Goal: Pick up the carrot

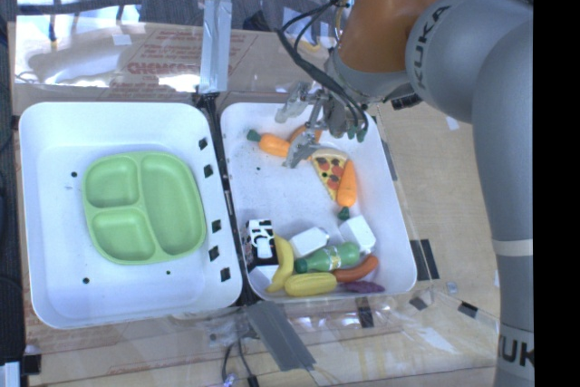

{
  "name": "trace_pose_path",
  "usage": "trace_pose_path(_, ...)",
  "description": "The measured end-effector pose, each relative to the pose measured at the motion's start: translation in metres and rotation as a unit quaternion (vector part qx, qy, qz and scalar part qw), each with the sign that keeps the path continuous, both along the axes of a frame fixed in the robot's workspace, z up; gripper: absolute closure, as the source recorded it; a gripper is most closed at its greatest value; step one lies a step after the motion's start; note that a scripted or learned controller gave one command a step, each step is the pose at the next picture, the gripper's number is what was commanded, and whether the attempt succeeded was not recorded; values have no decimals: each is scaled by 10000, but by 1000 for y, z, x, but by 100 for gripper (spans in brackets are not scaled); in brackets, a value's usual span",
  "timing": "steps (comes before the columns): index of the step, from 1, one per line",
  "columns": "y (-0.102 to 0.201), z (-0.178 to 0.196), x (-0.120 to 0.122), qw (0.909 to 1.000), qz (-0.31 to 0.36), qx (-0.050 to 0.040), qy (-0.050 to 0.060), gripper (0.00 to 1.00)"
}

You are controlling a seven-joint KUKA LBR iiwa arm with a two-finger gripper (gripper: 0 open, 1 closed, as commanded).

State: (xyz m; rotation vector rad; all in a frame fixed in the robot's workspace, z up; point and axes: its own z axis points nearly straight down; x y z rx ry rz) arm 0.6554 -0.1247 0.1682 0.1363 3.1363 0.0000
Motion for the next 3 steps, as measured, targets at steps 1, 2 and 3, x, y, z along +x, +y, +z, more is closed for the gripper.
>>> trace_pose_path(1,-8,-77,-21,9996,266,9,40,0)
trace_pose_path(2,-7,-67,-19,9996,294,6,22,100)
trace_pose_path(3,21,-28,-48,9970,-769,4,20,100)
